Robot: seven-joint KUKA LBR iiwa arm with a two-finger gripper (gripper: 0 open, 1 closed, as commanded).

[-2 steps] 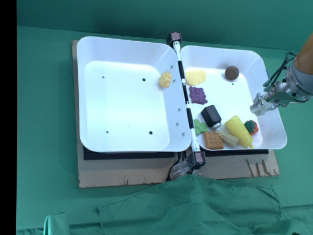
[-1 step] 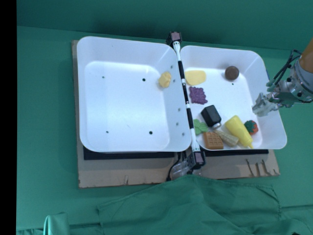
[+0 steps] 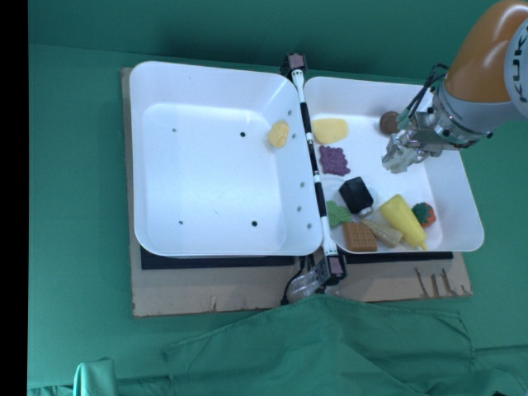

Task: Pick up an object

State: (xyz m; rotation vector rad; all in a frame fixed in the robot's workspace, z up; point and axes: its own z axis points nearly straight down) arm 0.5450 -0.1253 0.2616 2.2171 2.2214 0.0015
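Hovering over the right bin (image 3: 462, 221), the hand (image 3: 399, 158) carries nothing visible; whether it is spread cannot be told. Next it must descend onto a toy, perhaps the brown ball (image 3: 388, 122) nearby.

Grey arm with orange band (image 3: 493, 52) — cut off at the frame's right edge. Small round brown object (image 3: 388, 122), just left of the arm's wrist — partly hidden, identity unclear.

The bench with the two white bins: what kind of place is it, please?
Probably a robot grasping test bench in a lab. The grey and orange arm reaches over the right bin, which holds toy food, and green cloth covers the bench.
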